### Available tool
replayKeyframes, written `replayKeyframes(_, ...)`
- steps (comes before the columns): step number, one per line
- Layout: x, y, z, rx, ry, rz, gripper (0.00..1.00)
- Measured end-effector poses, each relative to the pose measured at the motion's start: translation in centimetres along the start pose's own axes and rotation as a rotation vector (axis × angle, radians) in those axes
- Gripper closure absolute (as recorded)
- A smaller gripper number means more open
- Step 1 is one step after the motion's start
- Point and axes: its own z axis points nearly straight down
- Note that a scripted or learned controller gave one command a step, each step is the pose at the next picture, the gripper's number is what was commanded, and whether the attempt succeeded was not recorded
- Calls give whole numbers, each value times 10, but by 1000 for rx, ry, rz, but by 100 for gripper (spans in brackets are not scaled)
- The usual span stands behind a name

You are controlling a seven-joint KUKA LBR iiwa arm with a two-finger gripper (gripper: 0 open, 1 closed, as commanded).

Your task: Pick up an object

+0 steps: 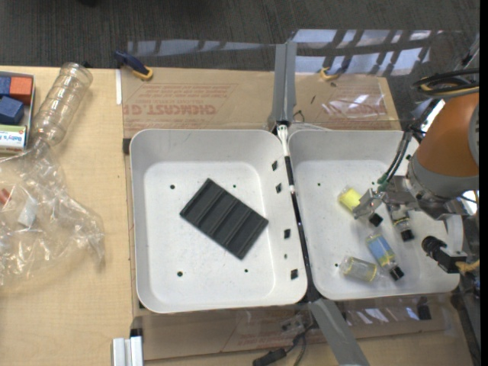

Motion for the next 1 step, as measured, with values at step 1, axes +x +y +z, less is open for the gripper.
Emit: replayKeyframes(1,-1,0,-9,1,1,2,100)
